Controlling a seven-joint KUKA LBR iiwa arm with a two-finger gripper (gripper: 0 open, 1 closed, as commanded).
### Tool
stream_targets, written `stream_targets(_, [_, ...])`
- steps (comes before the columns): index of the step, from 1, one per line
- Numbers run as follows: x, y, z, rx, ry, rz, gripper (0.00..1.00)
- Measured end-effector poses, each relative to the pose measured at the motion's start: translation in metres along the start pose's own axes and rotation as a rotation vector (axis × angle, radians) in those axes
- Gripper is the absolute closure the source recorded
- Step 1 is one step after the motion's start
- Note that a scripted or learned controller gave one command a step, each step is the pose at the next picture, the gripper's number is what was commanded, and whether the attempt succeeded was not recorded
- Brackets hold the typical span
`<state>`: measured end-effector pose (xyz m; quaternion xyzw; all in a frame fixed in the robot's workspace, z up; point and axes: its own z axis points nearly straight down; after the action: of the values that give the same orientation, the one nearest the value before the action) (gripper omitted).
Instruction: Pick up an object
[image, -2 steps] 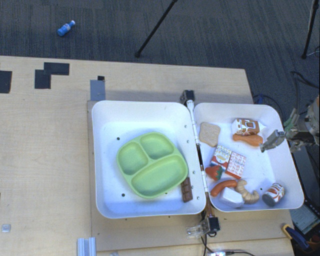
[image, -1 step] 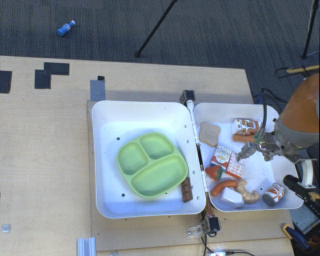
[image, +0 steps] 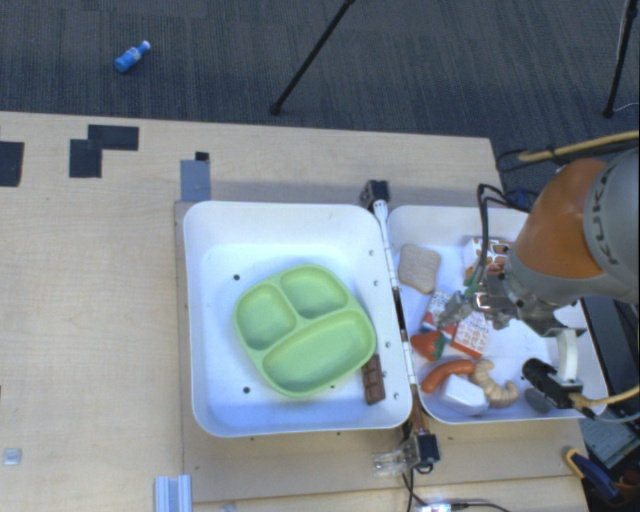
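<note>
My gripper (image: 466, 301) hangs over the middle of the right bin (image: 598, 372), on the grey arm with the orange band that comes in from the right. Just below and left of it lies a red and white packet (image: 462, 335), with a red piece (image: 427, 345) at the packet's left end. An orange-red sausage (image: 446, 373), a knobbly beige piece (image: 497, 385) and a white object (image: 465, 396) lie near the bin's front wall. A tan block (image: 419, 267) rests at the back left of that bin. I see nothing held between the fingers.
The left bin (image: 215, 300) holds a green divided plate (image: 305, 328) and a small brown bar (image: 372, 381) by its right wall. A low wall separates the two bins. Wooden bench surface extends to the left.
</note>
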<state>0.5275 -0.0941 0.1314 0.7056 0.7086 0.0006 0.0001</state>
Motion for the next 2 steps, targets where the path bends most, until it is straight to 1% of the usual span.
stream_targets(1, [0.007,0.0,0.042,-0.013,-0.008,0.005,0.0])
stream_targets(2, [0.008,0.003,0.029,-0.022,-0.006,0.001,1.0])
